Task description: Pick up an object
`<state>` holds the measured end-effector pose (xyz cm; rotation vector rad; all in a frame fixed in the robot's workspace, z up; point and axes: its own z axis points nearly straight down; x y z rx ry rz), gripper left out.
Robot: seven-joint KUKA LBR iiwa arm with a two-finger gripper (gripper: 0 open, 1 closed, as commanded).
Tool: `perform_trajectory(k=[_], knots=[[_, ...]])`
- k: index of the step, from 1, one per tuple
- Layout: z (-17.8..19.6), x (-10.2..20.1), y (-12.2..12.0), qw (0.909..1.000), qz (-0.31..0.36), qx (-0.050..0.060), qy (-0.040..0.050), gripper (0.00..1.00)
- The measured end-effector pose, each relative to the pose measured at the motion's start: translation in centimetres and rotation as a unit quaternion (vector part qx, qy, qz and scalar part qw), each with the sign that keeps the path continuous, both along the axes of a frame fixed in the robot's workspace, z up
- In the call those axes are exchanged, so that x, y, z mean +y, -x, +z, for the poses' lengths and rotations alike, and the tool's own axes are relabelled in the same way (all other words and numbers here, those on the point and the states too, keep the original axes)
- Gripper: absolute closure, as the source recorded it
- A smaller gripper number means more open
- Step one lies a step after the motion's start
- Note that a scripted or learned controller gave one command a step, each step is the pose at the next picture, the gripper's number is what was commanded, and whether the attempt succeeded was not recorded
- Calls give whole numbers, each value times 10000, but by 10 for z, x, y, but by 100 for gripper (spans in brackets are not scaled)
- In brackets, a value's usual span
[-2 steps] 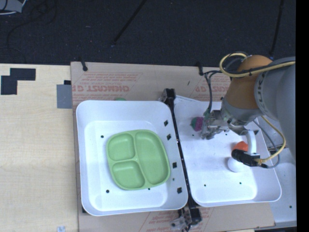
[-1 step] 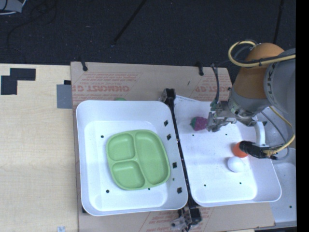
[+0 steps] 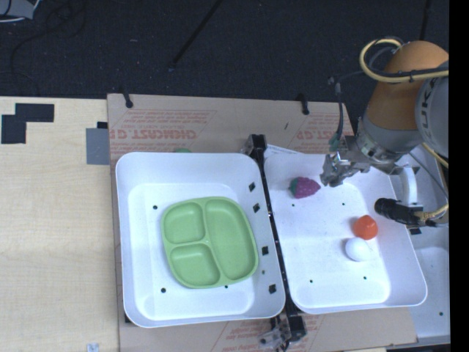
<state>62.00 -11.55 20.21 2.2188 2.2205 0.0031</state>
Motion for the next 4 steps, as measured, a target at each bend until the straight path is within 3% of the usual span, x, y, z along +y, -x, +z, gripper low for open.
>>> perform_trajectory(k=[1,4], knots=[[47,-1,0,10000,1,7,0,100],[49,178,11,10000,20,41,-12,100]])
